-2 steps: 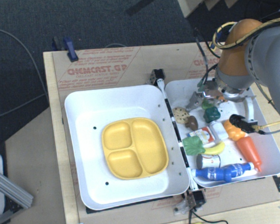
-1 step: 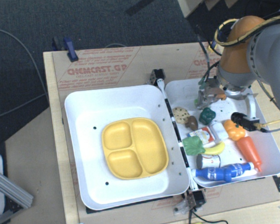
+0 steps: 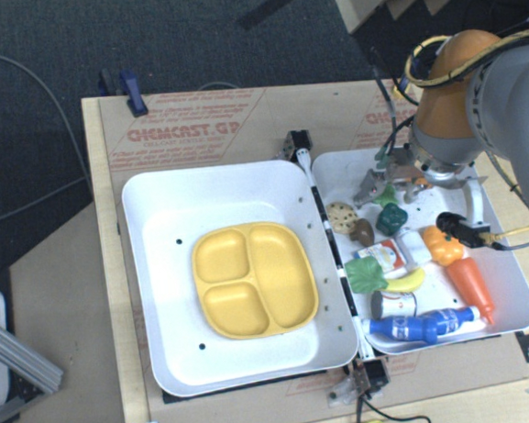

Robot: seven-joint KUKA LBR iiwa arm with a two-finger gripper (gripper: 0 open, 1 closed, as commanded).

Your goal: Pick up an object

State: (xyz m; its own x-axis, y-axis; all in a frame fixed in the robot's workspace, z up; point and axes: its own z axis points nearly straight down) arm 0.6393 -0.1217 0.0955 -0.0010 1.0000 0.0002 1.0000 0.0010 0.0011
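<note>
My gripper (image 3: 387, 184) hangs low over the far part of the right bin (image 3: 519, 276), coming in from the right. A small pale green piece (image 3: 385, 193) shows right under it, and I cannot tell whether it is held. Just in front of it lies a dark green lump (image 3: 393, 217). To its left sit a speckled cookie (image 3: 341, 215) and a brown piece (image 3: 364, 232). Nearer the front lie a red and white packet (image 3: 391, 254), a green packet (image 3: 366, 273), a yellow banana (image 3: 407, 282), an orange bottle (image 3: 467, 282) and a blue bottle (image 3: 431, 325).
The left bin (image 3: 158, 261) holds a yellow divided plate (image 3: 252, 279). A small can (image 3: 394, 305) lies beside the blue bottle. The rim between the two bins (image 3: 327, 237) runs close to the cookie. A blue clamp (image 3: 132, 91) sits on the bench's far left corner.
</note>
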